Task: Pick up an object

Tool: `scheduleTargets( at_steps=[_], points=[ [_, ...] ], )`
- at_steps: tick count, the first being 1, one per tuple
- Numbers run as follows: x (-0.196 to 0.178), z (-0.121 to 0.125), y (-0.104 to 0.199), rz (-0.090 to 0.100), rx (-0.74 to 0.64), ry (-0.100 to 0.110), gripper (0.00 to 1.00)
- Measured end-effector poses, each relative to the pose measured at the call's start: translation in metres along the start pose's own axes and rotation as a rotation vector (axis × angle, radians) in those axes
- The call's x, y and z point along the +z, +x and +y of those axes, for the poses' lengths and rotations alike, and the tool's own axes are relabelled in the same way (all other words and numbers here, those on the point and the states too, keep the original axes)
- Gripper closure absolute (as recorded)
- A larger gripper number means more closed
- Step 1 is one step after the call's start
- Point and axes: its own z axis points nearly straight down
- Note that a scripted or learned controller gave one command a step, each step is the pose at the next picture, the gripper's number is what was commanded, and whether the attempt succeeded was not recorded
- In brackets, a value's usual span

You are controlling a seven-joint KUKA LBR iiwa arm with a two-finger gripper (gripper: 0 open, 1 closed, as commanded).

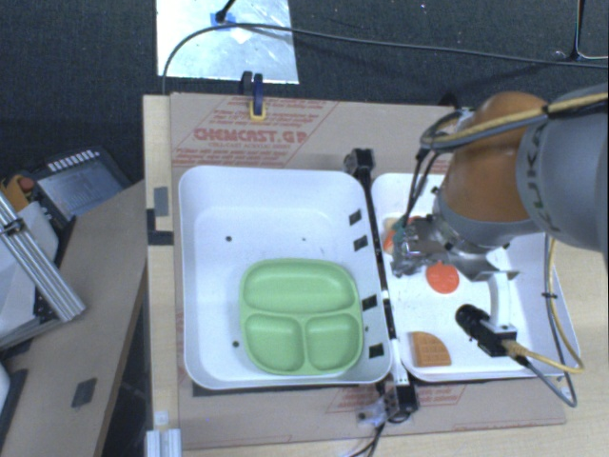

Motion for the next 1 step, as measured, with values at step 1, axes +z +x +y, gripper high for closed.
scheduleTargets(
  at_steps=[1],
  points=[
    [0.0022,0.0066,0.0605,0.001,-0.001,0.000,1.00]
  ],
)
